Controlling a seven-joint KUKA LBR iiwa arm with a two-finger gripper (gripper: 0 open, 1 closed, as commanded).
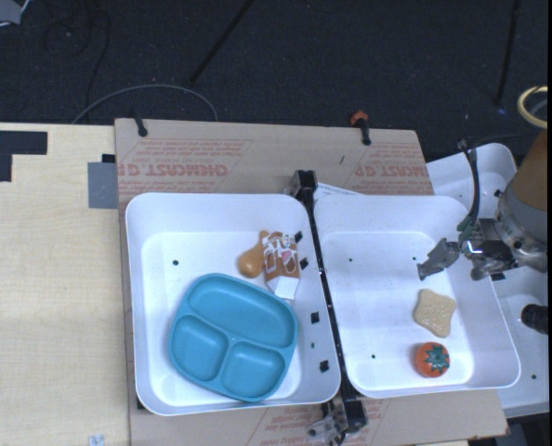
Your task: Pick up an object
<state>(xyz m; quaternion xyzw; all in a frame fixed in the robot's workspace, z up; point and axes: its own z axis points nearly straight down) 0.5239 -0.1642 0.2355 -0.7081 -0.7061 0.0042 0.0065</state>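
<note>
1. Two white bins sit side by side on the tabletop (pixel 44 286): the left bin (pixel 151 240) in the middle of the frame, the right bin (pixel 378 249) toward the right.
2. In the left bin lies a blue tray (pixel 231 336) with three compartments, low and central. Just above it, touching its upper right edge, is a brown-and-white toy (pixel 271 258).
3. In the right bin, at the lower right, are a tan biscuit (pixel 435 312) and, just below it, an orange tomato (pixel 432 359) with a green top. They lie near each other but apart.
4. Coming in from the right edge, the arm (pixel 527 207) puts its end effector (pixel 462 256) over the right bin's upper right part, above the biscuit in the frame. From where I stand I cannot tell how wide it is set; nothing seems to be held in it.
5. My guess is that the biscuit is the nearest candidate, with the tomato next.
6. To do it well, I would centre over one object alone, line up across the biscuit's narrow side, and come down straight.
7. Staying clear of the bin's right wall and of the tomato looks wise, as a nudge could push either piece away.
8. Lift slowly, and check that the piece really sits in the grip before moving off.
</note>
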